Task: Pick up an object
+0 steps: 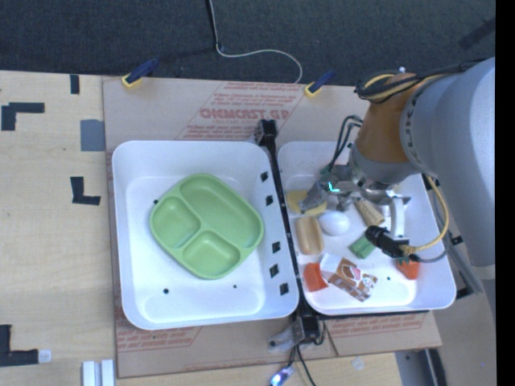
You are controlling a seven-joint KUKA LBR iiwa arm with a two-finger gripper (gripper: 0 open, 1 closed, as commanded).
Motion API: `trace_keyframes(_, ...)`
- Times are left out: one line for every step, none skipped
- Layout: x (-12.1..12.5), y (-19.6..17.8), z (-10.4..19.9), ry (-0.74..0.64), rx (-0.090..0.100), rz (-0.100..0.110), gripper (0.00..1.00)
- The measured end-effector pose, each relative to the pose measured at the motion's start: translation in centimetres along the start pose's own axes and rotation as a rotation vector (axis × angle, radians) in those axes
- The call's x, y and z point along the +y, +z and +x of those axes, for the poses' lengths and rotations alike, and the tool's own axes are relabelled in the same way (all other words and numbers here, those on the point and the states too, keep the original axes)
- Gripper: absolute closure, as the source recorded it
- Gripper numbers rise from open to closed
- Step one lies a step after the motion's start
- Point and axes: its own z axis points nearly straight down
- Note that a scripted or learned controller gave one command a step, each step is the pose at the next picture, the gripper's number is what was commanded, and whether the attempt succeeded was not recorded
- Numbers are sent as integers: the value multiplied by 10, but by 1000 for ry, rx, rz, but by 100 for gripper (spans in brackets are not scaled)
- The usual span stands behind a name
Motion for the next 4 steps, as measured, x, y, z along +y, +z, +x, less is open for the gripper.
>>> trace_keyframes(-40, 10, 9, 2, 0, 0, 0)
trace_keyframes(-26, 10, 10, 0, 0, 0, 0)
trace_keyframes(-73, -96, 75, -4, 3, -7, 0)
trace_keyframes(-75, -99, 73, 0, 1, 2, 100)
